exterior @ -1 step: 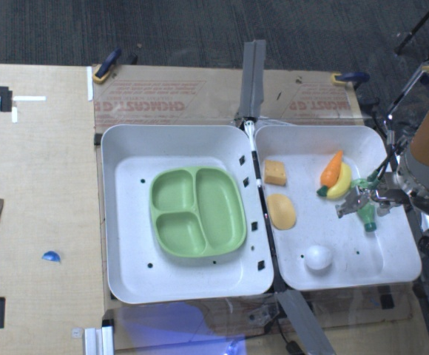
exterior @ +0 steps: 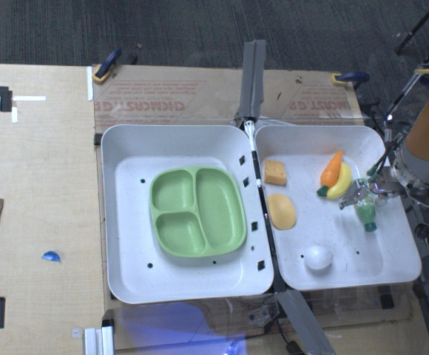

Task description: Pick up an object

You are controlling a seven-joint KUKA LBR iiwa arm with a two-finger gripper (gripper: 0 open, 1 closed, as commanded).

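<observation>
Dark carpet borders a pale bench where two white bins sit side by side: the left bin (exterior: 118,220) holds a green divided tray (exterior: 198,211), the right bin (exterior: 399,268) gathers loose play food, apparently as pick targets. At its far right the gripper (exterior: 361,196) hovers by a small green bottle (exterior: 367,216); whether its claw is spread or clamped cannot be told. The bottle's long axis runs roughly toward the camera, just beside a yellow banana (exterior: 340,183) and orange carrot (exterior: 331,168)

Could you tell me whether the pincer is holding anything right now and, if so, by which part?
It cannot be told: the pincer sits over the green bottle in the right bin, at its upper end, but no grip is visible.
</observation>
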